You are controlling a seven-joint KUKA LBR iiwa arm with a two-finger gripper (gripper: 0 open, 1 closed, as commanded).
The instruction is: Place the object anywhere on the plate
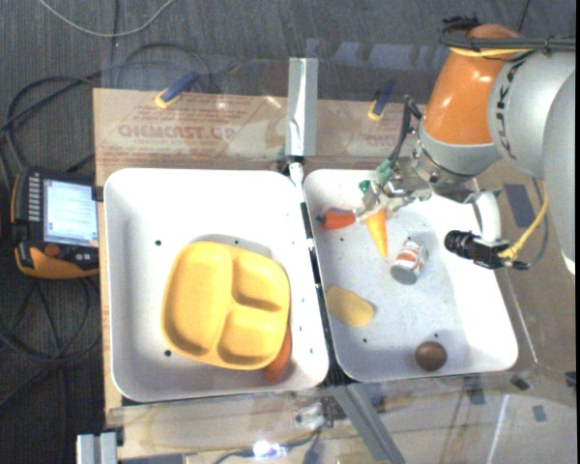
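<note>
1. Two white bins: the yellow plate (229,304) fills the left one.
2. Fingers (385,193) close on the carrot (378,232), hanging point-down over the right bin (483,341).
3. Plate lies leftward.

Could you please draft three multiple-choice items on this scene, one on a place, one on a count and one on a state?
1. Where does the yellow plate lie?
A. In the left bin
B. In the right bin
C. On the floor

2. How many compartments does the plate have?
A. One
B. Three
C. Five

3. How does the orange carrot stand relative to the hand?
A. It lies on the plate, far from the hand
B. It hangs point down just under the hand, over the right bin
C. It lies outside both bins

Answers: 1 A, since the plate sits on the left bin's floor. 2 B, since ridges split it into one long and two smaller sections. 3 B, since the carrot's wide end meets the hand and its tip points down at the bin floor.
</note>
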